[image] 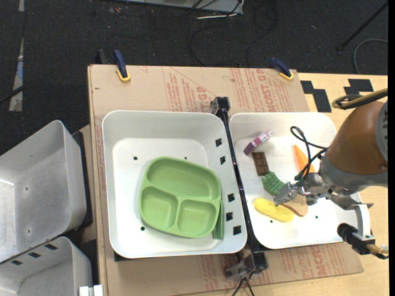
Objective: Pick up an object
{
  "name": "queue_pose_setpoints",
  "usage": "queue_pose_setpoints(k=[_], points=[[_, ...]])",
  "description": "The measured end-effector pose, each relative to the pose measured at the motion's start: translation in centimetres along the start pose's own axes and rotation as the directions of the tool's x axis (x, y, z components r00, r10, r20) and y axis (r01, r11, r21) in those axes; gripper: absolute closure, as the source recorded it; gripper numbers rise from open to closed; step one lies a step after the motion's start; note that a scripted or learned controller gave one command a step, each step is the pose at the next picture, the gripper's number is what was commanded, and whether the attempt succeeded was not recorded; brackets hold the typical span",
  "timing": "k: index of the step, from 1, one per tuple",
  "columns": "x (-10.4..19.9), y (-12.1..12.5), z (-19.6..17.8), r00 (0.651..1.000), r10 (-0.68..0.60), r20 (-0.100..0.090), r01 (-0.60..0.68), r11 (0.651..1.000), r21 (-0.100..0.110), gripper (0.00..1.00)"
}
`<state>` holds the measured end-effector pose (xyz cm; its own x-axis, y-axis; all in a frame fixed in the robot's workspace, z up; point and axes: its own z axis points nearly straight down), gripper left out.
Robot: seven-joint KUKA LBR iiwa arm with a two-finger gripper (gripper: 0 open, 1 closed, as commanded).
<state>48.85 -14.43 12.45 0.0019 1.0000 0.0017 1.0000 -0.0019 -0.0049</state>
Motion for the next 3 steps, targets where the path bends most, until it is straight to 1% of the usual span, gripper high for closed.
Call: queue_pose_setpoints(k=[1,2,3], points=[[-0.1,0.1,3.2,1.000,0.000,0.004,0.000,1.000,-0.009,0.00],[-0.2,0.3,1.9,1.000,0.003,0.007,-0.003,1.000,-0.014,1.00],[0.8,0.5,-2.9,1.000,-0.006,0.002,0.006,1.000,-0.008,1.00]])
